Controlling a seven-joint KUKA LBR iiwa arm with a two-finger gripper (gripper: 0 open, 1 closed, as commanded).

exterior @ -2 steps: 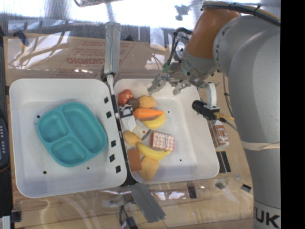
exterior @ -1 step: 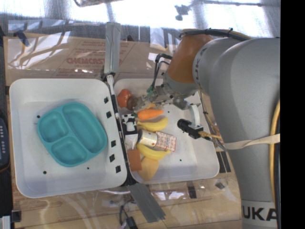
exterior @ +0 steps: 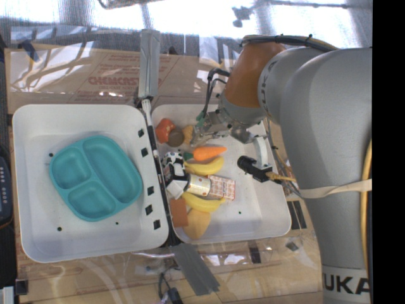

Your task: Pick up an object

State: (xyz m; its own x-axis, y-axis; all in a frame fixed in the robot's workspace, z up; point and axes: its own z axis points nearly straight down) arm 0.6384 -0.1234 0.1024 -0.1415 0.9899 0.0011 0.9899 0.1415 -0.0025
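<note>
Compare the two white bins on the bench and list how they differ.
The left bin holds a single thing, a teal divided plate lying flat; the right bin holds a crowd of small toy foods, among them a carrot and a banana. The gripper reaches into the right bin, while nothing reaches into the left bin. Both are shallow, white and side by side.

Bench top (exterior: 95,75) brown, cardboard-like, faint red print, under glossy clear sheet with glare streaks; strong white light washes out upper edge (exterior: 209,11); dark slatted strip runs below glare; grey tape strip (exterior: 149,62) lies upright above bins' junction, another grey tape piece (exterior: 196,268) at lower edge; loose cables near bottom (exterior: 168,290)
</note>
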